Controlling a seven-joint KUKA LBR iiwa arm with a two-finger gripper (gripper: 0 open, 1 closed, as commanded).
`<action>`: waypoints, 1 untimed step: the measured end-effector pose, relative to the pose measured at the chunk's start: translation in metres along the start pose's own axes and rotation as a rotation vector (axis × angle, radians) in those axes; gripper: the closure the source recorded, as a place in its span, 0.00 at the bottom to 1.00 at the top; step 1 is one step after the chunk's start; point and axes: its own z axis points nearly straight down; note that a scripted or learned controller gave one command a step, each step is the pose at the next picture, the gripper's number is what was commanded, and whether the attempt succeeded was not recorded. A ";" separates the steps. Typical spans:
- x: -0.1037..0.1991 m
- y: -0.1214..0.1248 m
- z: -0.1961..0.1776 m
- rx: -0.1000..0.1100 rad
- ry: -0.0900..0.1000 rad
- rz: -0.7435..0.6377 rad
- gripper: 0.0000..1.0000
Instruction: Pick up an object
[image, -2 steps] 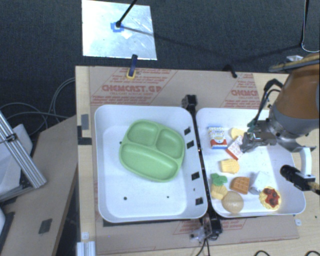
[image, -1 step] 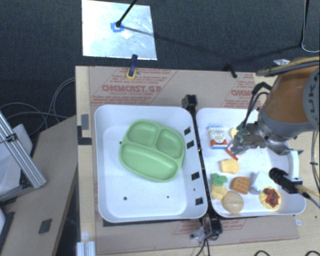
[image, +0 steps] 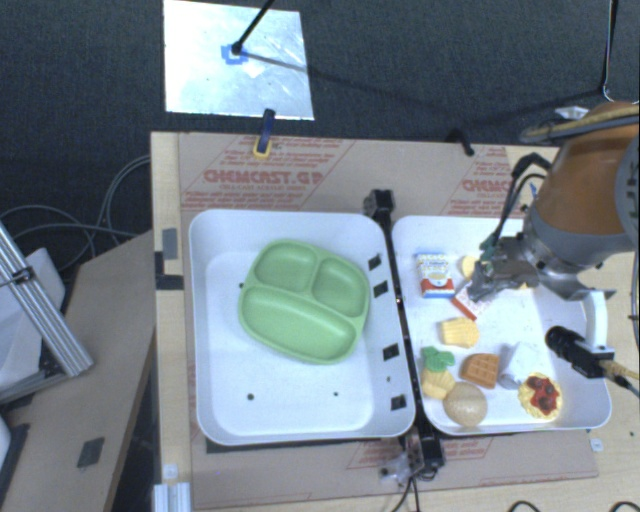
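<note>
The right bin (image: 590, 408) holds several toy foods. Among them are a white, blue and red carton (image: 433, 273), a yellow wedge (image: 459, 332), an orange waffle (image: 480, 369), a beige round roll (image: 465, 404), a green piece (image: 436, 357) and a red and yellow pizza piece (image: 540, 395). My gripper (image: 484, 283) hangs low over the upper middle of this bin. It is just right of the carton and above a thin red stick (image: 464, 305). A small yellow piece (image: 468, 266) lies at its left side. The gripper's dark body hides its tips.
The left bin (image: 215, 400) holds a green divided plate (image: 304, 300). A black clip rail (image: 392, 300) runs between the bins. The arm's grey body and orange band (image: 585, 190) overhang the right bin's upper right. A black cylinder (image: 572, 350) juts over its right side.
</note>
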 end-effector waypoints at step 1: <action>-0.004 -0.016 0.013 0.001 0.000 0.004 1.00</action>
